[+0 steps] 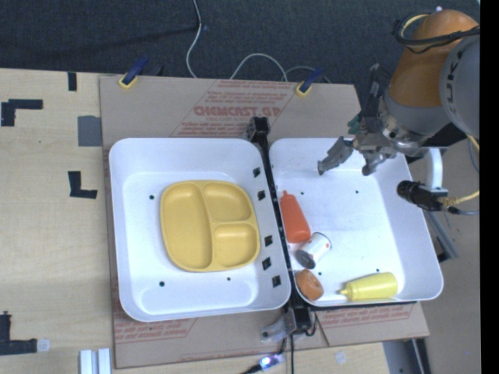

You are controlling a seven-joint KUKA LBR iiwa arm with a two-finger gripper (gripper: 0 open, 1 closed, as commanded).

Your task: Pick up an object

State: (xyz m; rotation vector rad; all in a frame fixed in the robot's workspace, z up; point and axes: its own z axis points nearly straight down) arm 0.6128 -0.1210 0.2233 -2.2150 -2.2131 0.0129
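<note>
**Right bin: four items, tool open above far end**

Nearest you, the yellow mustard bottle lies on its side at the near edge of the right bin. Just left of it sits an orange ball, close to the divider. Beyond that you have a small white cup tipped over, touching the orange bottle lying along the divider. Tool hangs over the far part of the right bin, fingers spread, nothing between them, well apart from all four items. Left bin carries a yellow divided plate, flat, roughly centred. Both bins sit on cardboard on the tabletop.
</note>
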